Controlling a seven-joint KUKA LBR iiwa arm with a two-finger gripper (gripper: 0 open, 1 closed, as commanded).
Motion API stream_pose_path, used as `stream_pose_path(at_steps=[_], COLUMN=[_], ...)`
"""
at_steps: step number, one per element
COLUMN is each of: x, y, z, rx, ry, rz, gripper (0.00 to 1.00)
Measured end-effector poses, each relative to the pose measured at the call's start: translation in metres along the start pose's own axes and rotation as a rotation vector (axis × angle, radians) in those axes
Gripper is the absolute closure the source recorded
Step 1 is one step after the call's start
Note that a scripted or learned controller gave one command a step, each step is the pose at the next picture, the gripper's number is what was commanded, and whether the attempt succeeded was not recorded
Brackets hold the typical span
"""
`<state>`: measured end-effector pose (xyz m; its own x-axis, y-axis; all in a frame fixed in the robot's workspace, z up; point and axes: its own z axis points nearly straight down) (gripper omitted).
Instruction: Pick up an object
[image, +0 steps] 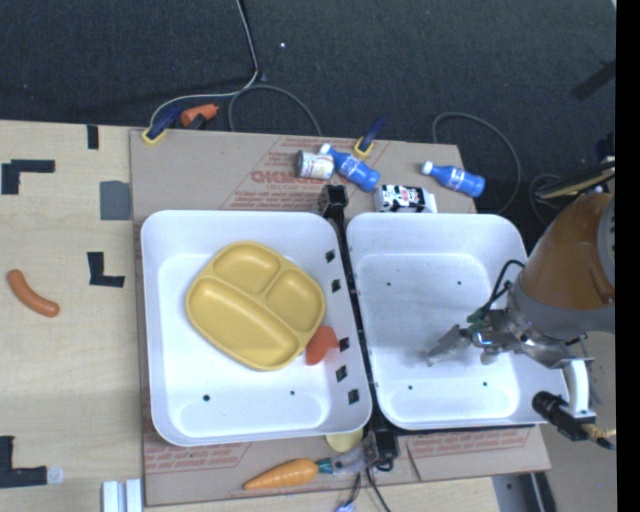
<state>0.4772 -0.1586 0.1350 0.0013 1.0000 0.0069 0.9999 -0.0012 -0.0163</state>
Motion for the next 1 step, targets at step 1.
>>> stream_pose_path(at_steps=[1], x=[0.0608], y=[0.0074], z=[0.0516], rx=[-0.019], ry=[-0.012], rz=[-0.003], gripper=[0.00])
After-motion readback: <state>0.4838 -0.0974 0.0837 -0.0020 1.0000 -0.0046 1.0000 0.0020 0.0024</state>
